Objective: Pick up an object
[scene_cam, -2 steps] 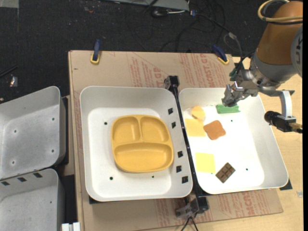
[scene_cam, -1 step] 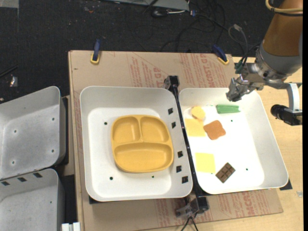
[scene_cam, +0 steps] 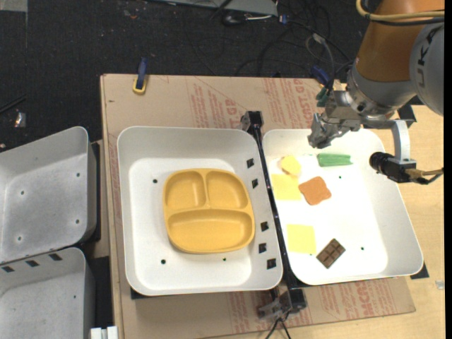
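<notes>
Item: green strip [scene_cam: 333,159], flat in the right bin [scene_cam: 395,260], long axis left-right across the view, just below and right of the gripper [scene_cam: 321,138], which hangs over the bin's upper-left area; jaw state cannot be told; orange piece [scene_cam: 314,190] lies below the strip

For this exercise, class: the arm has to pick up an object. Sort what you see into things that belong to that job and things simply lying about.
Part of the job:
end effector
green strip
orange square
brown chocolate piece
yellow squares
small yellow lump
right bin

Lying about:
yellow divided plate
left bin
blue clamp
</notes>
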`<state>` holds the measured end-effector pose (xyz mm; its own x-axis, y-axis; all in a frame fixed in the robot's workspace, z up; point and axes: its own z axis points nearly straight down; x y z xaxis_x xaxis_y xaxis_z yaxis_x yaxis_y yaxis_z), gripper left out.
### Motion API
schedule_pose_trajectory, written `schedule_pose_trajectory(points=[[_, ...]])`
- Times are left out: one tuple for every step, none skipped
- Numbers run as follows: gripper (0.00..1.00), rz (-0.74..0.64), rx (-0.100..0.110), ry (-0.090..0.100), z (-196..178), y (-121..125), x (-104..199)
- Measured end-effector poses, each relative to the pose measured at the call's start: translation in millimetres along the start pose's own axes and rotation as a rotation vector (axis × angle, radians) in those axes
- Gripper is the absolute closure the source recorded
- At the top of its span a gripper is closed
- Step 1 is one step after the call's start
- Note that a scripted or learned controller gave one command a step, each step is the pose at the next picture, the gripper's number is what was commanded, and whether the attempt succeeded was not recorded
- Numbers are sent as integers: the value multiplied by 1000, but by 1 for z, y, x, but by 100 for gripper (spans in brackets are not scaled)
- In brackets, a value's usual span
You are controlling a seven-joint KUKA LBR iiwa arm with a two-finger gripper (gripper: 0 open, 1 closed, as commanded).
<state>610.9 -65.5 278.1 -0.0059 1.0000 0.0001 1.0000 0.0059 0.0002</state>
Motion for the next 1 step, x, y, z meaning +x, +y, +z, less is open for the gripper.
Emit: schedule_pose_trajectory(points=[[100,-2,2,1,21,-8,55]])
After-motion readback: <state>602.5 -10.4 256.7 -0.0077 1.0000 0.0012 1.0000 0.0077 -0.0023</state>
